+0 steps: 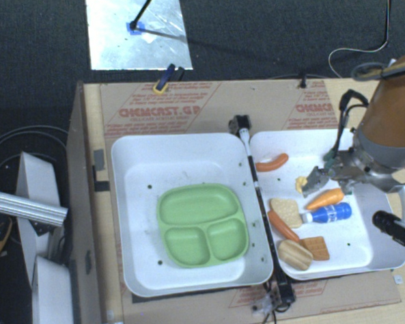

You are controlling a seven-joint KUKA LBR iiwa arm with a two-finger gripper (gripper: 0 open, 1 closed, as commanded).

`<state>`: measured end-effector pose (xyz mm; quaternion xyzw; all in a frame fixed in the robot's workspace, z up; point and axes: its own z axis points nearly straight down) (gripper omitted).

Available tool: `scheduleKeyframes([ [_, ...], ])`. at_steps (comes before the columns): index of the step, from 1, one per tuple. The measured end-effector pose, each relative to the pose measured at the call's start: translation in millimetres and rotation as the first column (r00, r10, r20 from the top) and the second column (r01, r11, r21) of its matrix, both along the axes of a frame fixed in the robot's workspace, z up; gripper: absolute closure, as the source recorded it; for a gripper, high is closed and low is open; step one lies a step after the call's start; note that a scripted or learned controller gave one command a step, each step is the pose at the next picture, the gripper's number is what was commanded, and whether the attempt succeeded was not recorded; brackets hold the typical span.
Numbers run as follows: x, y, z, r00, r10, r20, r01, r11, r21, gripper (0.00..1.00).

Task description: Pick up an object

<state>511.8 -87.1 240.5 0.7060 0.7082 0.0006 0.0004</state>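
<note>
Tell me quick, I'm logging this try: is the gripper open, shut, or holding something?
Gripper: cannot be told; it hangs over the right bin near the carrot, with nothing seen in its grasp.

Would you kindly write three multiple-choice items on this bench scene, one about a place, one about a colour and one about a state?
1. Where does the green divided plate lie?
A. in the left bin
B. in the right bin
C. on the floor

2. What colour is the bottle lying in the right bin?
A. red
B. blue
C. black

3. How does the gripper stand relative to the right bin's items?
A. above the left bin
B. lifting the bottle
C. over the right bin, beside the small yellow item

Answers:
1. A, the plate sits in the middle of the left bin.
2. B, its body is blue with a white end.
3. C, the gripper is next to the yellow item, with the bottle lying apart on the bin floor.
</note>
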Motion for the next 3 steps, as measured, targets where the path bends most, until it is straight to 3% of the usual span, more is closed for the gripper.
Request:
scheduleKeyframes([
  [1,26,-37,-65,1.000,-0.002,-0.003,0.002,1.000,-0.001,0.00],
  [2,44,-49,-140,1.000,0.000,0.014,0.000,1.000,-0.003,0.00],
  [3,140,-52,-73,1.000,0.001,0.005,-0.001,1.000,-0.002,0.00],
])
